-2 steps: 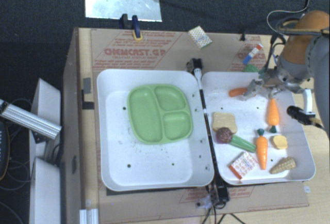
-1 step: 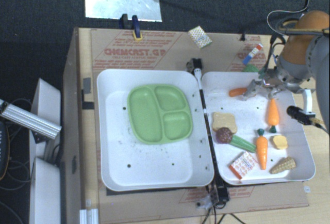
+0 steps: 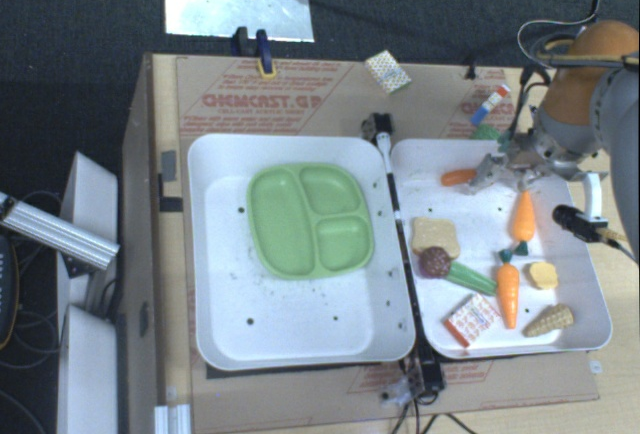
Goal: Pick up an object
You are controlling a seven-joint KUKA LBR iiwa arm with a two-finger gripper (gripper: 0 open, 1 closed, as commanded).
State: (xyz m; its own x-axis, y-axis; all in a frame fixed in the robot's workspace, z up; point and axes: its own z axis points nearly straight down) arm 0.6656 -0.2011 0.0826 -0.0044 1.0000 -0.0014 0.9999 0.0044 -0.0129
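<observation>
My gripper point(image 3: 510, 172) hangs over the back of the right bin point(image 3: 590, 322), with the grey wrist point(image 3: 565, 117) and orange band point(image 3: 603, 42) above it. Its fingers stand open with nothing between them. A small orange piece point(image 3: 458, 177) lies just left of the fingers, and a carrot point(image 3: 523, 215) lies just below them. Further forward in the bin are a toast slice point(image 3: 436, 235), a maroon piece on a green stem point(image 3: 447, 268), a second carrot point(image 3: 508, 294), a yellow chunk point(image 3: 542, 274), a red-and-white packet point(image 3: 472, 319) and a cone point(image 3: 548, 320).
The left bin point(image 3: 225, 322) holds a green divided plate point(image 3: 310, 220). A black part point(image 3: 573, 219) sticks out over the right bin's right side. On the cardboard behind the bins lie a patterned block point(image 3: 388, 71) and a small red, white and blue item point(image 3: 487, 107).
</observation>
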